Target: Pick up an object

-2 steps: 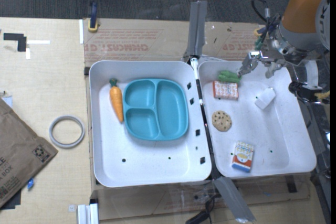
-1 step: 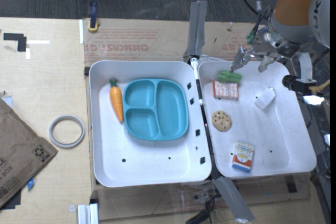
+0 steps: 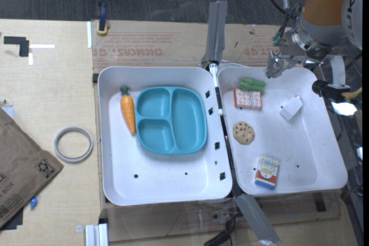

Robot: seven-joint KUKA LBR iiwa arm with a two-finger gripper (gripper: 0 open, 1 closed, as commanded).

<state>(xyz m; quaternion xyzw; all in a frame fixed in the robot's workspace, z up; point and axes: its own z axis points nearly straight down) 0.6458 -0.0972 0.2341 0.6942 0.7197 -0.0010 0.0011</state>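
Observation:
My gripper (image 3: pixel 274 66) hangs over the far edge of the right bin (image 3: pixel 323 176), just right of a green toy vegetable (image 3: pixel 252 83). Whether anything sits between its fingers cannot be made out. Below the green piece lies a small red-and-white box (image 3: pixel 248 99). A chocolate-chip cookie (image 3: pixel 243 133) rests near the bin's left wall. A white block (image 3: pixel 291 108) lies to the right of the box. A small orange-and-blue carton (image 3: pixel 267 171) sits near the front. In the left bin (image 3: pixel 115 176) a carrot (image 3: pixel 128 112) lies beside a teal divided plate (image 3: pixel 172 120).
A roll of tape (image 3: pixel 73 143) and a brown cardboard box (image 3: pixel 20 167) lie on the bench left of the bins. A grey divider post (image 3: pixel 217 29) rises behind the seam between the bins. Cables hang off the arm near the right bin's far right corner.

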